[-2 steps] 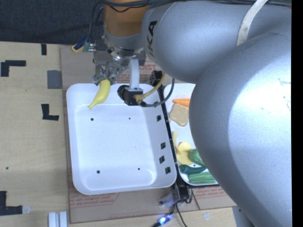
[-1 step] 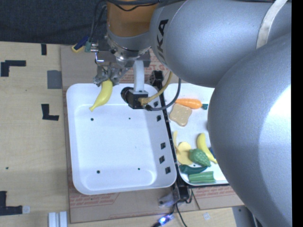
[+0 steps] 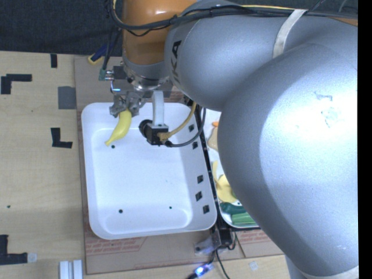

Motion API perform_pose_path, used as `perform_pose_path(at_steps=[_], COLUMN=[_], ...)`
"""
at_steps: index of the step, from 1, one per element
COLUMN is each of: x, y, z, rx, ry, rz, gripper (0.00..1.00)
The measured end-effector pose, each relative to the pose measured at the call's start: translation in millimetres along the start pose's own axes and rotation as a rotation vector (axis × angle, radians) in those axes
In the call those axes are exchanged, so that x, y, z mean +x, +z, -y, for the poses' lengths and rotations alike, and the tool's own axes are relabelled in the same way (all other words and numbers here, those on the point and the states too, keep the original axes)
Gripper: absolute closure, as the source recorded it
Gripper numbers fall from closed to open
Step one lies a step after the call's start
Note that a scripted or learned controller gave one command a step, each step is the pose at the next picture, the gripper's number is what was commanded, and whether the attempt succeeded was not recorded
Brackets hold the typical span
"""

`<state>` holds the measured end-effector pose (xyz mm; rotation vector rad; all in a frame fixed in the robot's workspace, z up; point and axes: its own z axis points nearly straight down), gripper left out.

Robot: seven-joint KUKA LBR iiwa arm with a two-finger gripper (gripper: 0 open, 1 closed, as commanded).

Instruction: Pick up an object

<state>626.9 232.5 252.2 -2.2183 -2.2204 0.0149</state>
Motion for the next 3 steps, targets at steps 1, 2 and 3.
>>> perform_pose_path(at_steps=[1, 2, 3], x=[0.3, 0.1, 0.4], y=[-175.5, -18.0, -164.2], z=[8.3, 15.4, 14.1], rx=[-0.023, 0.009, -0.022], ry=[-0.002, 0.000, -0.002], rz=[-0.010, 0.002, -0.010], gripper=[1.00, 1.00, 1.00])
